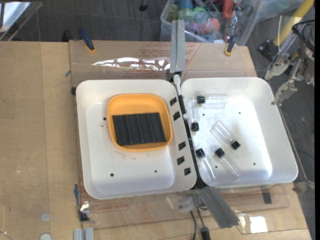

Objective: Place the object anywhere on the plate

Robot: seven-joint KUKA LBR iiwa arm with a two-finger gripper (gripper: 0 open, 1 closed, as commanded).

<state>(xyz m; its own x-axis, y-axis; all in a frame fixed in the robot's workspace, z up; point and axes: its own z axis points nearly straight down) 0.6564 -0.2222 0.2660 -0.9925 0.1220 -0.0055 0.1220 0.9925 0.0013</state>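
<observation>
Off the right bin's [260, 86] 2 o'clock corner, the gripper [287, 81] hangs outside the rim. The pick looks not yet begun.

Whether the gripper is spread or closed I cannot tell, as its metal parts blur against the dark floor, and nothing is seen held in it. The task's things are the clear vials with black caps [225, 134], several of them scattered over the right bin's floor. One lies near 12 o'clock, a pair crosses near 6 o'clock, and another rests along the 9 o'clock wall. The orange plate [140, 100] sits in the left bin [95, 179] at 9 o'clock from them, carrying a black ridged insert [139, 128]. The step in hand reads as the approach. The next move would call for swinging toward 8 o'clock over one vial lying apart from the others, descending, then closing across its narrow body — clear round plastic may roll or slip.
</observation>
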